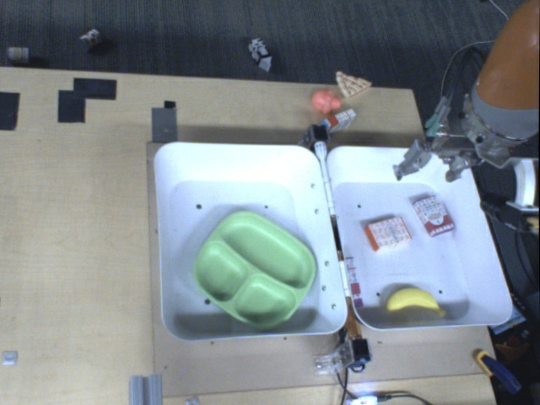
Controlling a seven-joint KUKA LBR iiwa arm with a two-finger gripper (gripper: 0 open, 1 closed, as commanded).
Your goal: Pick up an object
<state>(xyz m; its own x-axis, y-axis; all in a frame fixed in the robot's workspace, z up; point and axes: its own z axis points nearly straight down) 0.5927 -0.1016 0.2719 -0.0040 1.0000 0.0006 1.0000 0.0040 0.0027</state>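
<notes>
My gripper (pixel 432 165) hangs over the far edge of the right bin (pixel 481 251), fingers spread open with nothing between them. Nearest it in that bin is a red and white carton (pixel 432 214), just below the fingers in the view. A second red and white box (pixel 387 232) lies to the left of the carton. A yellow banana (pixel 413 300) rests near the bin's front wall. The left bin (pixel 177 226) holds a green divided plate (pixel 256 266).
Behind the bins on the bench lie a pink lump (pixel 326 101), a toy pizza slice (pixel 353 83) and a small tube (pixel 340 121). Cables run along the right side of the right bin. Black patches mark the bench at far left.
</notes>
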